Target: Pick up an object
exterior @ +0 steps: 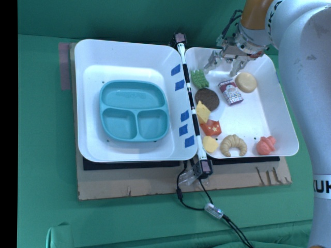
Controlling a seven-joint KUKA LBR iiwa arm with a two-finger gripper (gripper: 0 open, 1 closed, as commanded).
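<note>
My hand [226, 62] hangs over the far end of the right-hand shallow white bin [279, 99], its two fingers spread apart and pointing down, with nothing between them. Just beside it, toward the near side, lie a small red can with a white label [230, 92] and a round pale yellow bun-like piece [245, 82]; the can sits almost under my fingertips, and the yellow piece touches or nearly touches the can on its right. To the left of my hand, near the bin's inner wall, is a green leafy toy piece [199, 78], and nearer still a dark brown round patty [207, 98]. Further toward the near edge come a yellow wedge [202, 111], a red square piece with a yellow star [211, 127], a small yellow lump [210, 144], a tan croissant [234, 145] and an orange-red shrimp-like toy [265, 145], all well apart from my hand. The can's label carries printing too small to read. The left-hand white bin [85, 56] holds a teal plastic divided plate with three compartments [134, 110]. Blue tape squares [180, 84] mark its right wall. At the right edge, my grey arm [315, 87] shows the letters "KU" on its side. Both bins rest on a brown board [129, 184] on the green surface [41, 138].
</note>
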